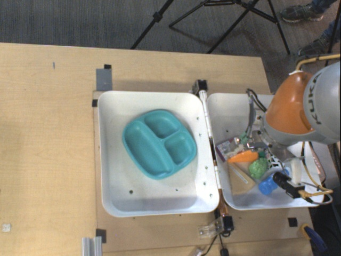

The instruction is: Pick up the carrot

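Observation:
The carrot (244, 157) is a small orange piece lying in the right bin (230, 106), near its left-middle. My gripper (256, 144) hangs low over that bin, just above and to the right of the carrot, its dark body partly covering the carrot's far end. The arm's orange band (287, 111) rises behind it to the right. Whether the gripper touches the carrot is hidden.
A green lumpy item (258, 167), a blue piece (266, 186), a clear tan packet (240, 178) and a purple wrapper (226, 146) crowd round the carrot. A teal divided plate (159, 142) lies in the left bin (112, 159). Cables trail at the right bin's near-right corner.

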